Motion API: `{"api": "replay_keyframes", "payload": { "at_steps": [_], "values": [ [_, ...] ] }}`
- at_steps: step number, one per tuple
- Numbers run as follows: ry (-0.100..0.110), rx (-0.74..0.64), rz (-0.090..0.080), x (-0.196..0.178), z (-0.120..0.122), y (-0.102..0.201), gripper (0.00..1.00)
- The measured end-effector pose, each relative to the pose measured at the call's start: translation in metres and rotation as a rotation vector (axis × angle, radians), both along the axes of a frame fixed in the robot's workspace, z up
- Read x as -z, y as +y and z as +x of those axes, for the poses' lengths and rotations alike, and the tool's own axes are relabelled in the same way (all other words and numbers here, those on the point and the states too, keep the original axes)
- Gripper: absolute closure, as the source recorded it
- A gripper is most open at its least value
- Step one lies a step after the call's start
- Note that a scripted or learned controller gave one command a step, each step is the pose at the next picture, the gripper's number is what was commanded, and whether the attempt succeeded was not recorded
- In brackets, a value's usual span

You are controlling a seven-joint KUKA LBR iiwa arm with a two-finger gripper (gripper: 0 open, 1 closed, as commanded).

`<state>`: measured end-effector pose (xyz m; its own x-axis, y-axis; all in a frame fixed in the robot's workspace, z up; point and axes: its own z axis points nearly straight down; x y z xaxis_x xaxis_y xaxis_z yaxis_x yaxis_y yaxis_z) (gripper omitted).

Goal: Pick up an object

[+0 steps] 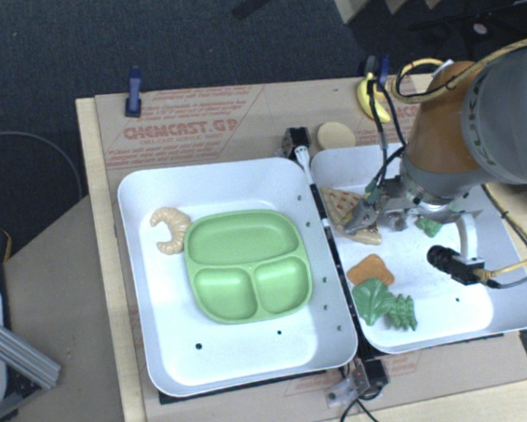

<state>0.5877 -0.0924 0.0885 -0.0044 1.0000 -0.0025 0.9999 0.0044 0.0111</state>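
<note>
1. Camera view: clutter is the main risk. The tool (pixel 383 213) hangs low in the right bin (pixel 509 315), by that bin's left wall, over a tan wedge-shaped piece (pixel 346 208); whether it is open or closed cannot be told. Closing there could pinch the wall or nudge the piece away.
2. Camera view: nearer the bin's front edge, the orange piece (pixel 369 268) lies long axis left-to-right, touching the green broccoli-like toy (pixel 384 303), whose axis slants toward the front right.
</note>
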Motion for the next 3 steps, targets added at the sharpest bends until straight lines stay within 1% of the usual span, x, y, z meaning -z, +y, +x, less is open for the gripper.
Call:
{"api": "replay_keyframes", "payload": {
  "at_steps": [1,2,3],
  "values": [
    [0.018,0.008,0.003,0.004,-0.068,-0.016,0.00],
    [0.017,0.005,0.005,0.004,-0.108,0.001,0.00],
    [0.010,0.007,0.003,-0.006,-0.105,0.000,1.00]
  ]
}}
